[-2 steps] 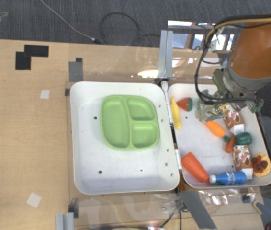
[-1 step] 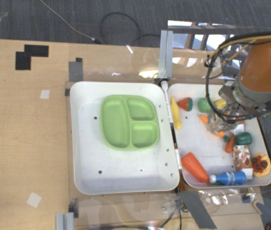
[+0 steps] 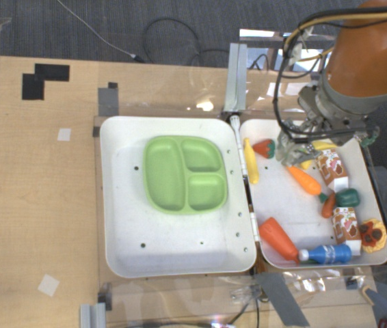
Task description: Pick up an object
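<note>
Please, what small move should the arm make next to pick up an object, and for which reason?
Probably a short straight descent. The pincer hangs in the right white bin, just above the small orange plastic carrot and beside the yellow banana-shaped toy. Nothing shows between its tips, so no object is held. The carrot lies apart from the other toys, which makes it the nearest easy target.
</note>
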